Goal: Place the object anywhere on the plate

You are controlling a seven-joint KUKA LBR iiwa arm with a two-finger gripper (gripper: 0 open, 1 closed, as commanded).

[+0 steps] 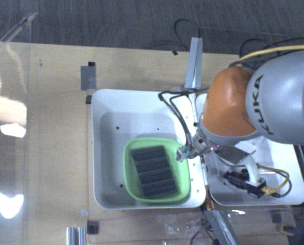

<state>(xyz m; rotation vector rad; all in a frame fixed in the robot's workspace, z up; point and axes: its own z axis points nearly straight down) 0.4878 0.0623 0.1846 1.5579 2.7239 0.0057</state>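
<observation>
A green, rounded-square plate (pixel 127 163) lies in the front right part of the left white bin (pixel 107 137). On the plate rests a dark grey ridged block (pixel 153 171), set at a slant and covering most of the plate's floor. My gripper (pixel 184 152) hangs at the plate's right rim, by the wall between the two bins. The grey arm with its orange band (pixel 227 106) hides most of the gripper. Nothing shows in its grasp.
The right white bin (pixel 279 200) lies largely under the arm, with a black connector and yellow-tipped cable (pixel 246 181) above it. Black cables (pixel 173 106) loop over the left bin's far right corner. A grey post (pixel 194 63) stands behind the bins.
</observation>
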